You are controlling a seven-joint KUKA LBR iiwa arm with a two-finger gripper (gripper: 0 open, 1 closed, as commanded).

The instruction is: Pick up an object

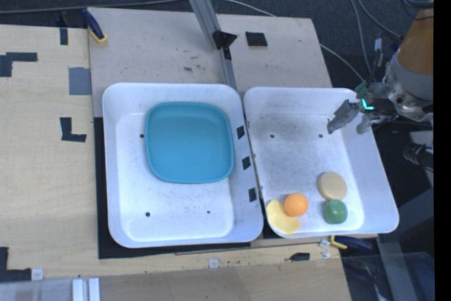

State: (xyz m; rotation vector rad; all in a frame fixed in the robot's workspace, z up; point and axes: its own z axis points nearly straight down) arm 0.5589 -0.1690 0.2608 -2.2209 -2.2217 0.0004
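Left bin (120,151): blue plate (189,142) | right bin (296,116): yellow piece (280,219), orange ball (296,204), beige object (332,185), green object (335,211) clustered at near edge | gripper (350,120): fingers spread, nothing between them, above far right corner | progress: no object grasped yet; descent and pick remain.

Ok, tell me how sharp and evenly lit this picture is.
Camera view: soft, even light with no hard shadows; the blue plate and both white bins read cleanly without glare. The small objects, like the orange ball, are slightly soft. The gripper is blurry, its fingers indistinct.
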